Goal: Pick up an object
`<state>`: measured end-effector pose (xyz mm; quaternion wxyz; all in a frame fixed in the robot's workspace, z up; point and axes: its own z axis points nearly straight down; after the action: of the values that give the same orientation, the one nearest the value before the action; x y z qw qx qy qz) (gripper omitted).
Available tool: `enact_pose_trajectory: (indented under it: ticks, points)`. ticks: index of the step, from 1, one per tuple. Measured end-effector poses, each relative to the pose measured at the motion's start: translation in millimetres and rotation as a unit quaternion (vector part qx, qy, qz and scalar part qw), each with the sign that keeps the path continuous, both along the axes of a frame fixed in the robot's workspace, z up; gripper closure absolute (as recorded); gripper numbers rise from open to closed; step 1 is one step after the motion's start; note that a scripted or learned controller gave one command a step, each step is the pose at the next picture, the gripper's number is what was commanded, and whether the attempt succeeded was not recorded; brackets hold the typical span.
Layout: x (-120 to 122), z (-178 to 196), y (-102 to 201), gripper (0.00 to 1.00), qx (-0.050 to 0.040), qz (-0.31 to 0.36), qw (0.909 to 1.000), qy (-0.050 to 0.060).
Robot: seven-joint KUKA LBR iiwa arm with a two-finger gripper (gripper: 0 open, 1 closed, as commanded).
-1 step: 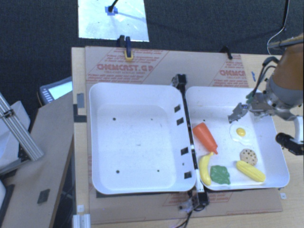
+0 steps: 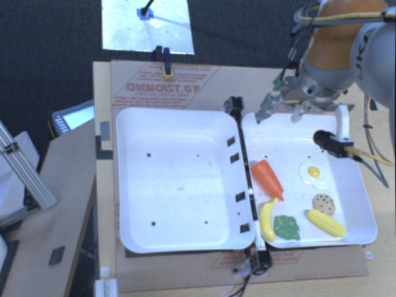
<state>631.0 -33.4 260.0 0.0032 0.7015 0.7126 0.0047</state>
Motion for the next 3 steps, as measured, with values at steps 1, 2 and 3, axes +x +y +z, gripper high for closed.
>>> enact_pose_trajectory:
  ticks: [1, 2, 3]
  points:
    - [39, -64, 16, 0.0, -0.0014, -0.004, 1.0, 0.004]
    - [-66, -29, -63, 0.0, -0.0012, -0.011, 0.9999, 0.007]
    - [-64, -24, 11, 0.0, -0.0006, -0.004, 1.0, 0.005]
